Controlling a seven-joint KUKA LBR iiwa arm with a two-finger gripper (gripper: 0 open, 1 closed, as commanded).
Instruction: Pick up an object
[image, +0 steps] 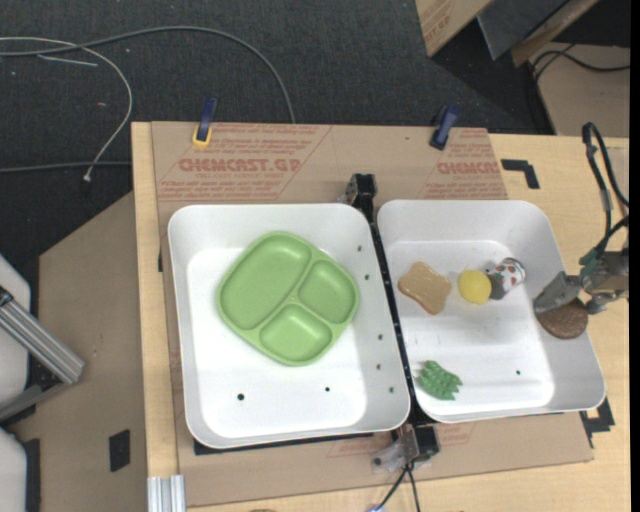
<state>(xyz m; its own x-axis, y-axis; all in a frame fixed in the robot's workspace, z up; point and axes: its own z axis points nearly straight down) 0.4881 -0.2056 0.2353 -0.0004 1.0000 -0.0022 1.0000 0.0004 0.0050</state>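
The right bin (520, 385) holds a tan toast-shaped piece (425, 287), a yellow ball (474, 287), a small red, white and grey object (507, 275) touching the ball, and a green leafy piece (438, 380) near the front rim. A brown round disc (565, 322) lies at the bin's right rim. My gripper (580, 288) sits at the right edge of the view, just above the disc and to the right of the other objects. Nothing shows plainly in its grasp.
The left bin (200, 400) carries a green divided plate (288, 297). A black clamp (361, 188) sits between the bins at the back. Blue clips (206, 117) (444, 126) hold the cardboard. Cables (603, 170) hang at the right.
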